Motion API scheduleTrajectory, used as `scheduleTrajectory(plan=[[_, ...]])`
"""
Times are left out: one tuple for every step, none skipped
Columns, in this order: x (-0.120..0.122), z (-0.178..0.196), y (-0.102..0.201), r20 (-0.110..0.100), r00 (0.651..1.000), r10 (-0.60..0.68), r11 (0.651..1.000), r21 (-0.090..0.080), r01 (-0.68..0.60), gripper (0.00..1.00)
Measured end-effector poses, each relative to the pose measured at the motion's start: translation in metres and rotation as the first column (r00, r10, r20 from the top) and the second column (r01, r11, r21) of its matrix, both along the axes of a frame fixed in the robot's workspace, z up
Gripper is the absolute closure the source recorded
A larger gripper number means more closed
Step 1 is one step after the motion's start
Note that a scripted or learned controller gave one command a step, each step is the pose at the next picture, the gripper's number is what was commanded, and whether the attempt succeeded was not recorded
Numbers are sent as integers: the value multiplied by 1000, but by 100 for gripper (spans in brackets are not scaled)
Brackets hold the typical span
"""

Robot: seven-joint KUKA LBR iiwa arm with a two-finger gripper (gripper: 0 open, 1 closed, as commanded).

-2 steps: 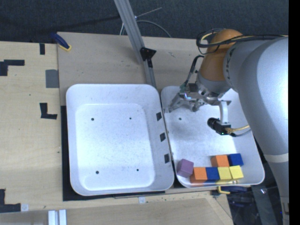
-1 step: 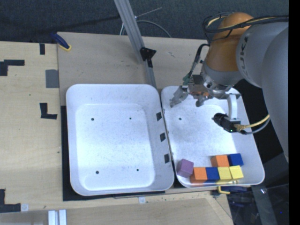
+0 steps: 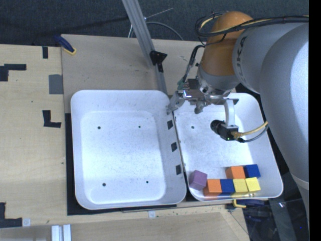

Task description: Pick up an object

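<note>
Several small blocks lie clustered at the near end of the right bin (image 3: 273, 164): a purple block (image 3: 198, 178), an orange block (image 3: 214, 186), a blue block (image 3: 227, 186), two yellow blocks (image 3: 241, 186), and behind them another orange block (image 3: 234, 172) and a blue block (image 3: 251, 170). My gripper (image 3: 200, 103) hangs below the orange wrist band (image 3: 223, 44) over the far left part of the right bin, close to the divider between the bins. It is well away from the blocks, and nothing shows under it.
The left bin (image 3: 75, 104) sits beside the right one, its bare floor showing. A slanted metal pole (image 3: 138, 21) rises behind the bins. The arm's grey body (image 3: 286, 79) covers the right side. Black tape marks (image 3: 47, 118) dot the bench.
</note>
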State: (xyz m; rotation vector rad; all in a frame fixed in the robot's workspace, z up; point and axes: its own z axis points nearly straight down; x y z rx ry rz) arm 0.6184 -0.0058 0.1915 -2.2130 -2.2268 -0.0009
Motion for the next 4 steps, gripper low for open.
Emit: scheduleTrajectory(plan=[[45,0,46,2,1000,0,1000,0,0,0],[44,0,42,0,1000,-4,1000,-4,4,0],[12,0,59,-3,1000,-4,1000,-3,4,0],[7,20,103,1,1000,0,1000,0,0,0]])
